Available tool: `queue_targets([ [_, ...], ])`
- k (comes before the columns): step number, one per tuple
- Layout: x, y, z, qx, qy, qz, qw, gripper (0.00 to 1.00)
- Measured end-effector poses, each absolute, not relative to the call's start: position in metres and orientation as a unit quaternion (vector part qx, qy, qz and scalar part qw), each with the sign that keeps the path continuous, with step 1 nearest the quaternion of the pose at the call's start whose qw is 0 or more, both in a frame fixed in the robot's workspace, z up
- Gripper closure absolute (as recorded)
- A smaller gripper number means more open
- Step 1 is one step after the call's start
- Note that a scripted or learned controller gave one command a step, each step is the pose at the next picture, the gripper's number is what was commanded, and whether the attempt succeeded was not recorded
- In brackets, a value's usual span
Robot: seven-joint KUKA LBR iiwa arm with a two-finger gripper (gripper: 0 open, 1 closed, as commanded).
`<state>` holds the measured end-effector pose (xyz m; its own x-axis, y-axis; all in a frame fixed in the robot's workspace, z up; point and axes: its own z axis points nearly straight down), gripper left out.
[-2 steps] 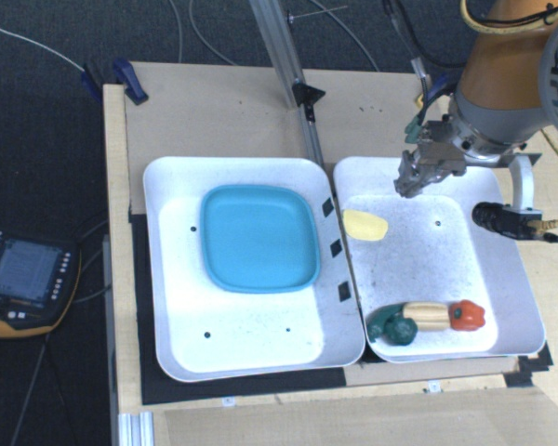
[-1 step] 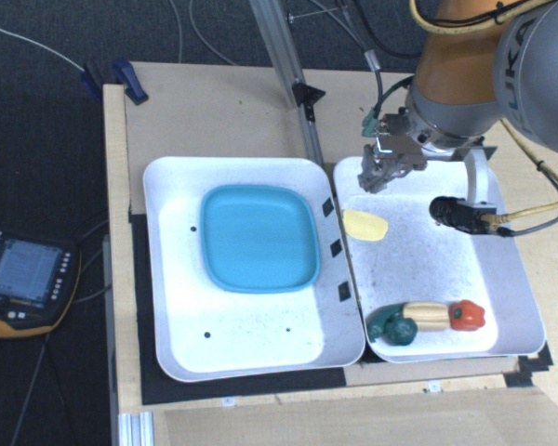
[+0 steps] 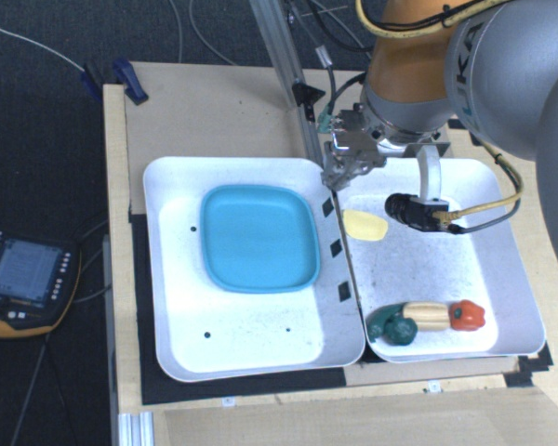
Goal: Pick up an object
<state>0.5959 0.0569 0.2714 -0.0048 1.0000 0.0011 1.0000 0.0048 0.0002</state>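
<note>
Gripper [image 3: 339, 177]: poised over the far left corner of the right bin [image 3: 516, 277], near the divide between bins; whether open or closed cannot be told; nothing seen in its grasp.
Right bin: yellow piece [image 3: 365, 225] just beside the gripper; along the near edge, a green object [image 3: 392, 327], a tan cylinder [image 3: 426, 316] and a red object [image 3: 466, 315] in a row.
Left bin [image 3: 172, 277]: one blue tray [image 3: 259, 237].

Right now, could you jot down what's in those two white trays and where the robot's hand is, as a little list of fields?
left bin: holds a blue plate
right bin: yellow piece near its top left; green item, tan item and red item in a row at the front
gripper: above the divide between the bins, at their far end
held object: none seen
</note>
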Motion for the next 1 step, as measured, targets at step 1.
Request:
queue_targets([
  [1,0.6091,0.0972,0.2588,-0.706,-0.708,0.0000,0.000,1.00],
])
